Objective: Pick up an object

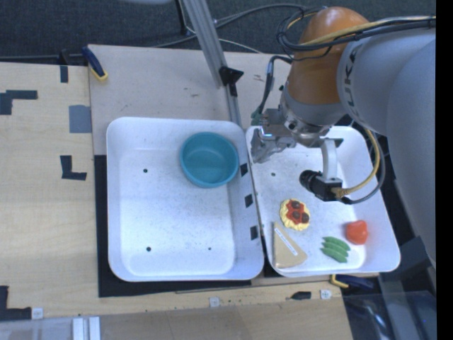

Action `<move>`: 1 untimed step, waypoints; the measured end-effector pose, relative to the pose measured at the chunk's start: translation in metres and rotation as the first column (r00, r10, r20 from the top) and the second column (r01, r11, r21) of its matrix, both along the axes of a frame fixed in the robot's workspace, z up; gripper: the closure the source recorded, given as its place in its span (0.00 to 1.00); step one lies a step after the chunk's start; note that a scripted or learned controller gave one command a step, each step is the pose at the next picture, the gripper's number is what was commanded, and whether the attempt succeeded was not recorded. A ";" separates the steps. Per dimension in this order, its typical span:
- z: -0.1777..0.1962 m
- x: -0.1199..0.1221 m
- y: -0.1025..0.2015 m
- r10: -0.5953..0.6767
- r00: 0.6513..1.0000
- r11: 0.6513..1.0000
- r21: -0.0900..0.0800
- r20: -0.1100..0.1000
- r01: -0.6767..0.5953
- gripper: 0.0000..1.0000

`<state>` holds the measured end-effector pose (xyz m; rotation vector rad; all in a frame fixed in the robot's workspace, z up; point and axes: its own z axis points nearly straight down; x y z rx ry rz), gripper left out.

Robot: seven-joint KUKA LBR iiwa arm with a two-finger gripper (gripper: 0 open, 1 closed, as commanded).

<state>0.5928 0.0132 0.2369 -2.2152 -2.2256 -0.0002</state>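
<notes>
hand (260,146) over right bin (379,261), well apart from blue bowl (209,159)

Blue bowl (209,159) in left bin (141,261), end effector (263,146) over right bin (382,257)

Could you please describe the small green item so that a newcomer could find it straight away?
Look at the right-hand white bin and go to its near edge. The green pea pod lies there, between the tan sandwich wedge and the red piece. It is the only green, elongated, bumpy item in that bin.

A robot lab: taped plywood bench (42,190); twin white bins (127,190); cabling.
</notes>
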 end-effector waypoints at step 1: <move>0.007 0.001 0.052 0.000 1.000 1.000 0.000 0.001 0.000 1.00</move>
